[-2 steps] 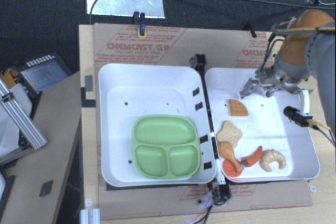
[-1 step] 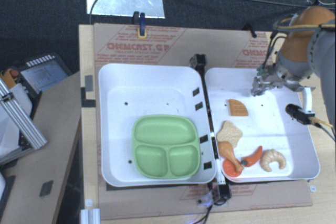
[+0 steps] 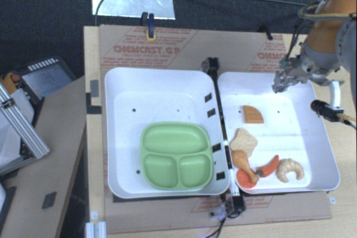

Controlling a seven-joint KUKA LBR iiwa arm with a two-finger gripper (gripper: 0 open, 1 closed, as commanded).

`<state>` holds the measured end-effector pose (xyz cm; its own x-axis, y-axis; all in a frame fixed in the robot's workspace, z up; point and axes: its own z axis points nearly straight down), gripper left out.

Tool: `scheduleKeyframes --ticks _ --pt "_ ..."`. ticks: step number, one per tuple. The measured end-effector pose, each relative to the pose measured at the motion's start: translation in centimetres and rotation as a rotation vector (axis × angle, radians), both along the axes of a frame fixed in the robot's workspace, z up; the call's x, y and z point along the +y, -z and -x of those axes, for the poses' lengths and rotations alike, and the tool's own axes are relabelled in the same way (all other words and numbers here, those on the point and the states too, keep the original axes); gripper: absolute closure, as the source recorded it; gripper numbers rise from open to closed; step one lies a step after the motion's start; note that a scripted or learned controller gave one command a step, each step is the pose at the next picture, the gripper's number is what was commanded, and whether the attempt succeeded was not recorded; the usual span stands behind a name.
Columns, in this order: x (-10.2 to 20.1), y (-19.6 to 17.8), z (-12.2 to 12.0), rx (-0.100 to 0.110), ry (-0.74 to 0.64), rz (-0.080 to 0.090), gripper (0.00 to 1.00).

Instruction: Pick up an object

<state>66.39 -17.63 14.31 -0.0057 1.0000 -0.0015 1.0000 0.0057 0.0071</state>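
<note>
While the fingers [image 3: 280, 84] hang over the right bin's [image 3: 312, 120] upper edge, grip unreadable to us, we see a flat toast slice [image 3: 252, 114] lying mid-bin, lower left of them.

**Tabletop and what rests on it**

The tan wooden tabletop [image 3: 92, 53] carries a brown cardboard sheet with red print [image 3: 167, 44]. On that sheet two shallow white plastic bins sit side by side, touching: the left bin [image 3: 120, 120] and the right bin [image 3: 312, 125]. A yellow clamp [image 3: 149, 28] grips the sheet's far edge.
</note>
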Motion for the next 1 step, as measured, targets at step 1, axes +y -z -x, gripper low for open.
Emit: scheduleKeyframes --ticks 1 --pt "-0.14 -4.45 -0.26 0.0 0.0 0.0 1.0"
